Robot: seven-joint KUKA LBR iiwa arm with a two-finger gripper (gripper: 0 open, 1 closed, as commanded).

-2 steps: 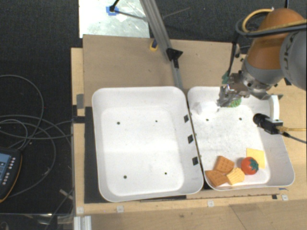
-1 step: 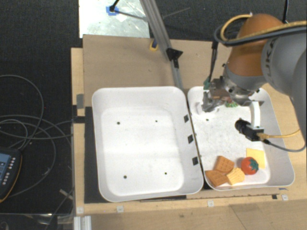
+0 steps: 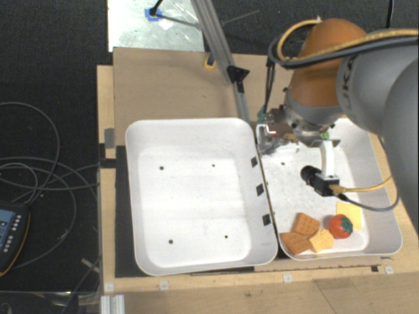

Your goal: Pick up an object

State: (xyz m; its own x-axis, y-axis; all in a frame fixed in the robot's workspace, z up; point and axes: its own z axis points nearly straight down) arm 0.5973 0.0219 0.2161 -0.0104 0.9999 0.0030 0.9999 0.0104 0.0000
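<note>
Nothing's lifted yet, folks. The tomato (image 3: 340,226) sits at about five o'clock in the right bin (image 3: 376,152), touching a yellow block (image 3: 349,212), with waffles (image 3: 305,233) just beside it at nine o'clock. We find the gripper (image 3: 272,136) well apart, up at eleven o'clock by the bin's rim; whether it's open or closed, we cannot tell. By our reckoning the approach, grasp and lift all remain. The left bin (image 3: 141,195) waits alongside.

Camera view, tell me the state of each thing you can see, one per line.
Grey arm's claw: low over right white bin's far left corner, nothing seen in it.
Right white bin: holds food pieces.
Red tomato-like toy: lying in near corner.
Tan waffle-like pieces: clustered beside it.
Yellow block: behind tomato.
</note>
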